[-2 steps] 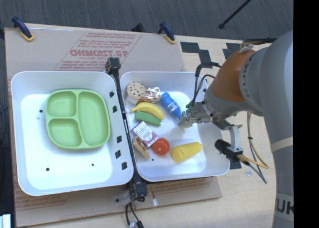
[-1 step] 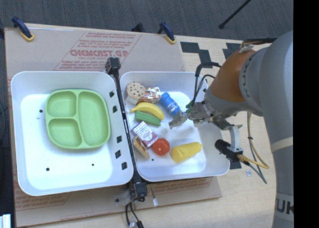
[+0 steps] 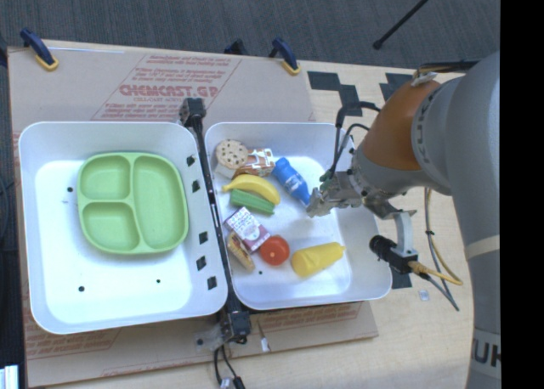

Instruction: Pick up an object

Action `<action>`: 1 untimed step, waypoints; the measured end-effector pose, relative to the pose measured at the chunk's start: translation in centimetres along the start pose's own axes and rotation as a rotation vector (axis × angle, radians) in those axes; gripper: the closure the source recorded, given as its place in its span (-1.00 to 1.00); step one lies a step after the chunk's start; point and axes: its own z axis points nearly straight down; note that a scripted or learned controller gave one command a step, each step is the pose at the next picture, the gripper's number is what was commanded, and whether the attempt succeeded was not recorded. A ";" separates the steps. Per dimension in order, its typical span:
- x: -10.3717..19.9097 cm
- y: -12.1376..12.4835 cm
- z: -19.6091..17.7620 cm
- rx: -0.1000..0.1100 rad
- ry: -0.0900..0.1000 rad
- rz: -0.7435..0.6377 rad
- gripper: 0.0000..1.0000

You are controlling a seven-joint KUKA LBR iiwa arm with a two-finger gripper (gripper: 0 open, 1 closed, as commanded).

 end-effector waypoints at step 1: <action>-0.5 -7.9 0.5 -0.001 0.001 0.008 1.00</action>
